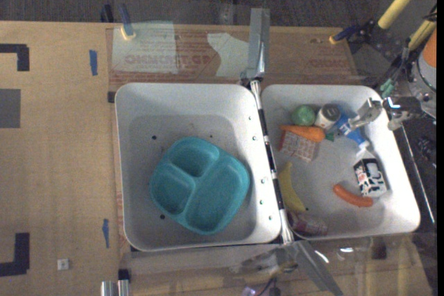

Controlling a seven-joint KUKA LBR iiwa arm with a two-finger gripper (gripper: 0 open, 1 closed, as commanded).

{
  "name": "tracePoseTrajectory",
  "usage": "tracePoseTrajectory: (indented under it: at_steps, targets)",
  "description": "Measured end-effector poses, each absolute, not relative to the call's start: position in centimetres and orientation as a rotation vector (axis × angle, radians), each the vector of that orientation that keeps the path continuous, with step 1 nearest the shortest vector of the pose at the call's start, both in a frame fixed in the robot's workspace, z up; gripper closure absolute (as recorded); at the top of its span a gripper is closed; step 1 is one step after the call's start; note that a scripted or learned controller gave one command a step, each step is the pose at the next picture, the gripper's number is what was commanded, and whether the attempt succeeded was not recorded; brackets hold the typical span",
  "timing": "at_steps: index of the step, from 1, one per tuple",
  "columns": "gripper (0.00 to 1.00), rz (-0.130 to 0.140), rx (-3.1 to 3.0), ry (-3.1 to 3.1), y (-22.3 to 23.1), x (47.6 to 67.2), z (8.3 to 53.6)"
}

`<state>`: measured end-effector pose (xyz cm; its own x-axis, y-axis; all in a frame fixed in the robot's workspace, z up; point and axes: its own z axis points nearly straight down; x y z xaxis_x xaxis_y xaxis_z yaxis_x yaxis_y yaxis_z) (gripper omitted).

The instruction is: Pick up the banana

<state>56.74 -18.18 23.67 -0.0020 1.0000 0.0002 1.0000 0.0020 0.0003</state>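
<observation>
Lab bench (taped cardboard (pixel 55 149), bins (pixel 132 121))

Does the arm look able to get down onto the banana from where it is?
Probably yes: the banana lies uncovered by the right bin's left wall, nothing on top, though that wall crowds one side.

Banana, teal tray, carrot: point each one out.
banana (pixel 291 188), camera view, middle of its yellow body
teal tray (pixel 200 184), camera view, central divider
carrot (pixel 303 133), camera view, orange middle

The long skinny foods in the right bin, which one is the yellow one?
The banana, lying along the left wall of the right bin. The carrot near the top and the sausage toward the lower right are both orange-red.
</observation>
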Motion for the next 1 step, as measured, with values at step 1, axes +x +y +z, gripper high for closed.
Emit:
tracePoseTrajectory:
  at_steps: [1]
  targets:
    - [0.0, 0.0, 2.102, 2.335, -13.82, 55.86, 13.19]
